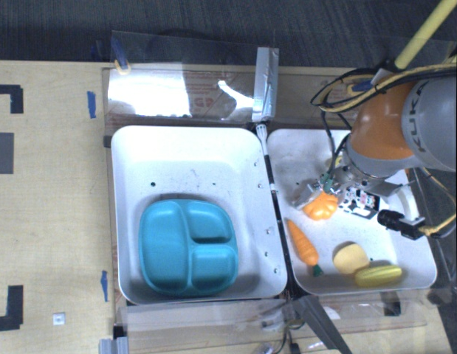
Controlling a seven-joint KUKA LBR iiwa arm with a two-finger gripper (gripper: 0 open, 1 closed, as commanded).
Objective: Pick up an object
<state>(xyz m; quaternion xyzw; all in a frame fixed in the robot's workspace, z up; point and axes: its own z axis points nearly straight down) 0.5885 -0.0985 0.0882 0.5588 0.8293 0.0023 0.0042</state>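
While my pincer (pixel 333 186) hangs in the right bin (pixel 420 275) just above the orange pepper (pixel 320 207), I cannot tell its state. Beside the pepper, the carrot (pixel 303 243) lies near; I judge a slanted descent could nudge the pepper aside.

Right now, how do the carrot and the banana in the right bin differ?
The carrot is orange with a green tip; the banana is yellow. The carrot tapers to a point and lies at a slant near the bin's left wall; the banana is blunt-ended and lies nearly level along the bin's near edge. The carrot lies apart from other items; the banana touches a pale round fruit. Both lie flat in the right bin, away from the gripper.
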